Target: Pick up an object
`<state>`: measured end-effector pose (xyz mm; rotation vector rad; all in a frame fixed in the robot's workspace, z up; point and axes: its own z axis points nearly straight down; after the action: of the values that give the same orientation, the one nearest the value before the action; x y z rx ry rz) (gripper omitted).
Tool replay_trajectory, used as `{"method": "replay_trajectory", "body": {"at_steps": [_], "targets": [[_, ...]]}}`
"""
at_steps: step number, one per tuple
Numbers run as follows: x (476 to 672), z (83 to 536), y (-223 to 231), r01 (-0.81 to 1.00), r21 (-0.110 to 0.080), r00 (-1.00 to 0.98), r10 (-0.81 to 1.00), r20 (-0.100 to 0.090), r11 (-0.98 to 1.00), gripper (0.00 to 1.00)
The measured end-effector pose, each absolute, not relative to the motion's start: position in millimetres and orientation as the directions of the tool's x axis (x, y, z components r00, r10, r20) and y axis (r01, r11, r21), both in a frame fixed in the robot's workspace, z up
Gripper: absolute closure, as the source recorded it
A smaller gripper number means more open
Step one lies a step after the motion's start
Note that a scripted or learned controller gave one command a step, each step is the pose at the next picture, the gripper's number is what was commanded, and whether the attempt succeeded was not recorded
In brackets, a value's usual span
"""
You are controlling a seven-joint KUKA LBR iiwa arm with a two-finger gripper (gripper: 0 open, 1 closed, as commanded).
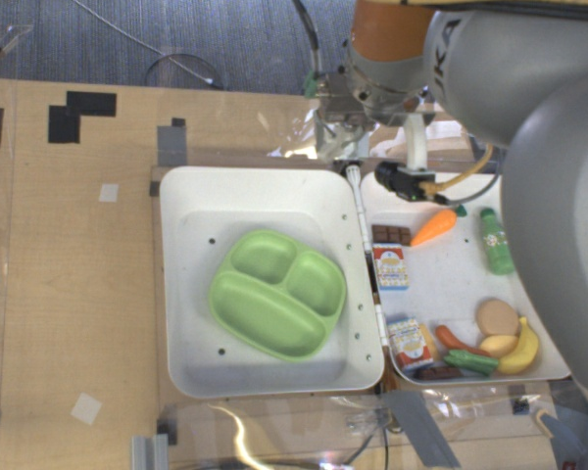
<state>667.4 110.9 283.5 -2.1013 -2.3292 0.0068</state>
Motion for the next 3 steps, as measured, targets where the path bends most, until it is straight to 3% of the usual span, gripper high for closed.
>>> {"method": "replay_trajectory", "body": {"at_steps": [1,3], "targets": [[670.1,301.9,110.1,0.994,0.009,-0.107,0.994,0.0,0.107,1.0],[672.1,326.7,112.4,0.992,0.019,-0.121,0.993,-0.002,0.121,1.0]]}}
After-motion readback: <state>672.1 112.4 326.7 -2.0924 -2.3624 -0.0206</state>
